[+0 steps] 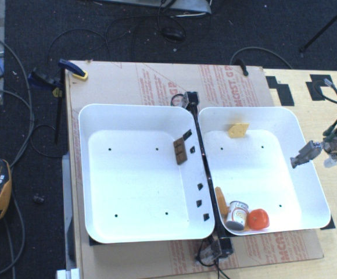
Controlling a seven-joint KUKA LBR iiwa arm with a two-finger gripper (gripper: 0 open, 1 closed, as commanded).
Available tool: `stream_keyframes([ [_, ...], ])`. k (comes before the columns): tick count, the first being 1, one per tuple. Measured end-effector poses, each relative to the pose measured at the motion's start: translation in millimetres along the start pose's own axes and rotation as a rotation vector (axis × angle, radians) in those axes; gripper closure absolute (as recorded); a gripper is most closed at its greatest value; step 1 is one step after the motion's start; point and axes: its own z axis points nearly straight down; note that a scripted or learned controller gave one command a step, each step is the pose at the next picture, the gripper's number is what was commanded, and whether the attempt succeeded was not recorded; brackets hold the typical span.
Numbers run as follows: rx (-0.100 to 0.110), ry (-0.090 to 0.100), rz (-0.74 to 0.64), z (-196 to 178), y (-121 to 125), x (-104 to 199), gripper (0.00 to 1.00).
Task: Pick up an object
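While the gripper (301, 157) hangs at the right bin's (308, 173) right rim, nothing is picked yet.
Camera view: jaws' state cannot be told, too small. Candidates in right bin: can (236, 215), tomato (258, 218) and carrot (221, 199) crowded in near-left corner, yellow wedge (238, 130) alone at far wall; brown block (180, 151) in left bin (99, 156). Risk: crowding against walls blocks a clean grasp; round can may roll. Desk (139, 83) print red, mirrored, unreadable; can label illegible.

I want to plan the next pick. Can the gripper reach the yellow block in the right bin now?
Probably yes. The gripper sits at the right bin's right rim, and the yellow block lies alone near the far wall, with nothing between them.
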Motion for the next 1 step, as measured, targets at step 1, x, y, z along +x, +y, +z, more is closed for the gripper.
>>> stream_keyframes([
  [1,0.012,0.004,0.001,202.5,11.4,-20.4,0.0],
])
